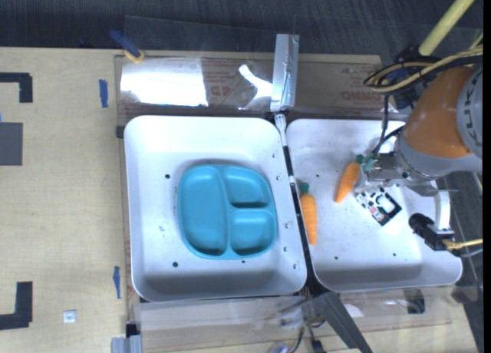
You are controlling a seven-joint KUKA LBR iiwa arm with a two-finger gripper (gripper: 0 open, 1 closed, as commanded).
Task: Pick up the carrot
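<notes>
Two orange carrots lie in the right white bin (399, 263). One carrot (347, 181) lies tilted near the bin's middle, its green end up and to the right. The other carrot (308, 219) lies lengthwise against the bin's left wall, with its green top pointing away from me. My gripper (377, 194) hangs over the right bin, just to the right of the tilted carrot and close to its upper end. I cannot make out whether it touches that carrot. The grey arm with its orange band (439, 117) reaches in from the right.
In the left white bin (146, 190) sits a blue divided plate (227, 209). A ridge where the two bin walls meet (291, 190) runs between the bins. Yellow and black cables (414, 67) hang near the arm at the upper right.
</notes>
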